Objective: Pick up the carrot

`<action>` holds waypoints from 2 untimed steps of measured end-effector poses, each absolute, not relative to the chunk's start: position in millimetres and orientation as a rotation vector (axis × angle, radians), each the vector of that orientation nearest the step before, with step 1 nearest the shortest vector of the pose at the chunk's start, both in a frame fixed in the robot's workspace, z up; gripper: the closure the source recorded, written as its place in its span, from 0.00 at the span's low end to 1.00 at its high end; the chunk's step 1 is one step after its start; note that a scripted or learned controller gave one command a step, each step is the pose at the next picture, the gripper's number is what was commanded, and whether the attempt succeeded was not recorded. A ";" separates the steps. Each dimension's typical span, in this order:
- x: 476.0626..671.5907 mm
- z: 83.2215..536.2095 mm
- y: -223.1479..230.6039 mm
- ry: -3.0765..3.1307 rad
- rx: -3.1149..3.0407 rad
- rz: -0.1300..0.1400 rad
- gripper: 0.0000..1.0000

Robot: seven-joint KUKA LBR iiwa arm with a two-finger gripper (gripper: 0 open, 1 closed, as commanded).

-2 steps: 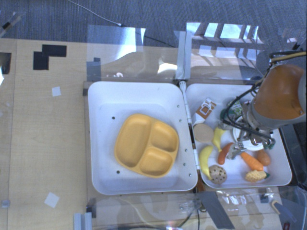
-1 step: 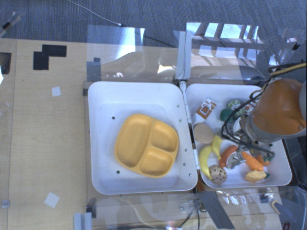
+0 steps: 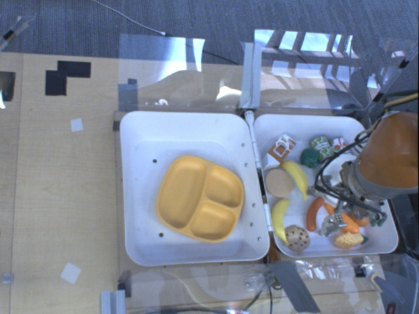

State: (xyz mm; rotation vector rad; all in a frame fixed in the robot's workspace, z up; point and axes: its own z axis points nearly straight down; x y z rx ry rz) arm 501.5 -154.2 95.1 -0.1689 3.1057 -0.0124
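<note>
End effector (image 3: 342, 220): low in right shallow white bin (image 3: 390, 244), near front-right corner; open or closed undeterminable | small orange carrot (image 3: 352, 224): beside it, near front edge | yellow sectioned plastic tray (image 3: 200, 197): left bin.

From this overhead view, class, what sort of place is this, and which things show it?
Probably a robot test bench: a grey arm with an orange band reaches over two white bins, one holding toy food like a carrot, the other a yellow tray.

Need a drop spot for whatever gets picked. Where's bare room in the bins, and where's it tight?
Left bin: bare floor all around the yellow divided plate, widest along the top and left walls. Right bin: crowded; bananas, cookie, carrot and the tool fill the middle and bottom. A small bare patch sits at its top left corner.
</note>
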 end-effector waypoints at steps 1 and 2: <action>495.3 89.4 -182.1 3.114 -0.292 -0.005 0.00; 500.8 89.4 -148.9 3.109 -0.343 -0.008 0.00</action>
